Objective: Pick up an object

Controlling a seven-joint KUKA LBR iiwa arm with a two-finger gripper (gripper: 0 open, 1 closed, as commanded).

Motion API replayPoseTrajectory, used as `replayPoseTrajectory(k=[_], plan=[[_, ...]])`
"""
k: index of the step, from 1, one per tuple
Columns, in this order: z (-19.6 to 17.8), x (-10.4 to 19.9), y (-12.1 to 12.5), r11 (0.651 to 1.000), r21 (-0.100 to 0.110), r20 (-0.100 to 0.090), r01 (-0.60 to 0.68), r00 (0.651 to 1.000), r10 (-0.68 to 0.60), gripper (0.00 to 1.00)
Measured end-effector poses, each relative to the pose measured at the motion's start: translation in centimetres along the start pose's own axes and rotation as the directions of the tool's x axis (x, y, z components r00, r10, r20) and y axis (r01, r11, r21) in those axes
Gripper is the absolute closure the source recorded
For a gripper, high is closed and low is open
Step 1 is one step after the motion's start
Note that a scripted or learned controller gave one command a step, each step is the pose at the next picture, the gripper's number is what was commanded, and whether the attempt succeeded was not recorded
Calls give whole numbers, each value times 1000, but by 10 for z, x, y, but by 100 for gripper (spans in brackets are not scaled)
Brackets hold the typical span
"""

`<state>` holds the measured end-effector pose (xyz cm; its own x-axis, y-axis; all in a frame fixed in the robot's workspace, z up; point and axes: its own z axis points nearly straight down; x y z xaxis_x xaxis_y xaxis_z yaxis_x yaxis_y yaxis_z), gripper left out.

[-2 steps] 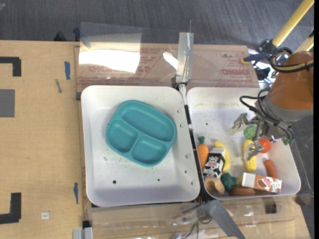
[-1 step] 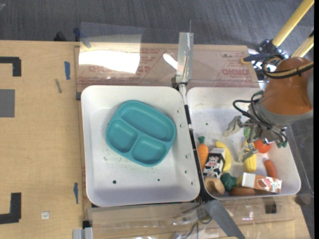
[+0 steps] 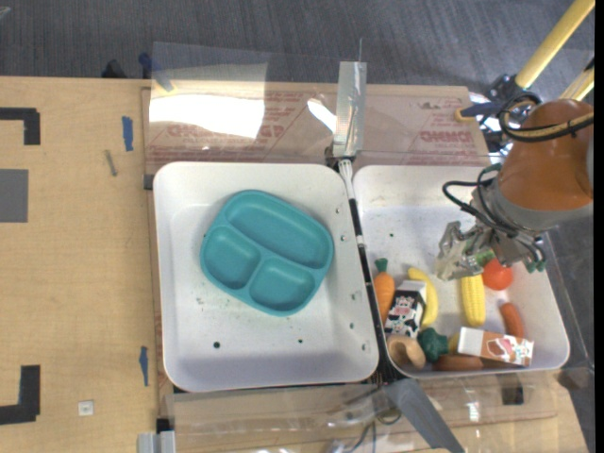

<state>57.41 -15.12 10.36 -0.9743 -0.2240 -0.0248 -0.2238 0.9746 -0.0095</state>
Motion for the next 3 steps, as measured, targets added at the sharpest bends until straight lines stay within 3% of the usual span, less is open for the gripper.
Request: replayPoseTrajectory(k=[1,2,3], plan=[[-11,70,-58,978,-13,-17,209,978,-209,100],[14,30,-66,1000,-7,-17,-17,1000,17,100],[15,21,-68,936,2,-15,-351,936,351,100]])
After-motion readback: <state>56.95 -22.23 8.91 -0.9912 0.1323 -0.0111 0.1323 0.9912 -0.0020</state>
